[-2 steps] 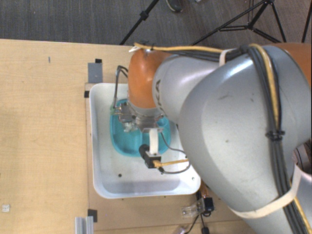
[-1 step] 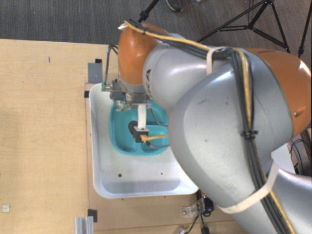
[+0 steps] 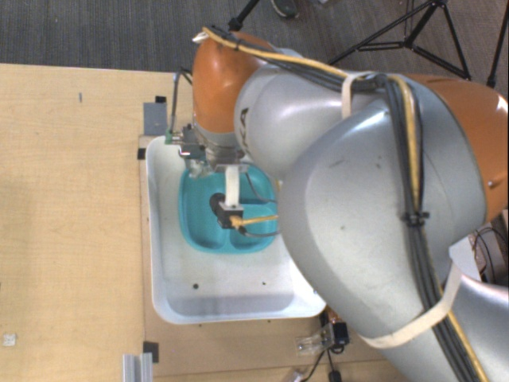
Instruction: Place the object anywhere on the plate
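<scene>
The gripper (image 3: 211, 168) hangs low over the teal plate (image 3: 195, 223), at the plate's far edge, pointing straight down into it. From where I stand the wrist blocks its tip, so I cannot tell whether it is apart, together or clamped on anything, and whether it touches the plate is also hidden.

The plate lies in the far half of the white bin (image 3: 161, 245), close to the bin's left wall, and the arm covers its right side. The near half of the bin floor is bare white with a few small dark specks.

Above the gripper sits the orange band (image 3: 216, 78), and behind it the grey arm (image 3: 366, 213) swells across the whole right of the scene, with dark cables strapped along it by pale ties.

The bin rests on a pale wooden bench (image 3: 71, 213) that stretches off to the left. Beyond the bench is dark carpet, with black tripod legs (image 3: 413, 14) standing on it.
</scene>
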`<state>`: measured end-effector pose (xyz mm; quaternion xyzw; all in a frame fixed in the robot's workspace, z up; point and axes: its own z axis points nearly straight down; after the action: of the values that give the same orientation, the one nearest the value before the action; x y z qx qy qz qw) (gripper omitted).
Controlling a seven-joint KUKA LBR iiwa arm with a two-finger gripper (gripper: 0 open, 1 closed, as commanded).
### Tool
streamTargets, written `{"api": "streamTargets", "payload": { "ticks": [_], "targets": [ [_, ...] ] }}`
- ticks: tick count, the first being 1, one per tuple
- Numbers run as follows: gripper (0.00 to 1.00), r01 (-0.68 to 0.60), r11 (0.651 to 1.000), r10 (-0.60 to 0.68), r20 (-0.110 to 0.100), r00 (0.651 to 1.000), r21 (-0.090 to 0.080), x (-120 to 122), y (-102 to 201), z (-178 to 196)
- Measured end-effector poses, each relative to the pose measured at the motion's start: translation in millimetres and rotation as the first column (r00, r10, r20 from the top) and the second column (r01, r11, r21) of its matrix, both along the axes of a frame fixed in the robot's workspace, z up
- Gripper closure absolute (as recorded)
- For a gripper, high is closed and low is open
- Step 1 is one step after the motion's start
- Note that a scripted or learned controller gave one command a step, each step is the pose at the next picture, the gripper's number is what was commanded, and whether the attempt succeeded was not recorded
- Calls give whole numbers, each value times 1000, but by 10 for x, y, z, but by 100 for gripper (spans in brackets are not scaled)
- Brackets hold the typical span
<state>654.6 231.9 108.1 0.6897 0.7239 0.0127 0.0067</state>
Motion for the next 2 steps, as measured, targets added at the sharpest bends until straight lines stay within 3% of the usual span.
{"api": "streamTargets", "payload": {
  "ticks": [1, 2],
  "targets": [
    [100, 275, 962, -274, -15, 961, 2, 103, -66, -126],
    [100, 267, 964, -267, -10, 964, 6, 113, -43, -2]
  ]
}}
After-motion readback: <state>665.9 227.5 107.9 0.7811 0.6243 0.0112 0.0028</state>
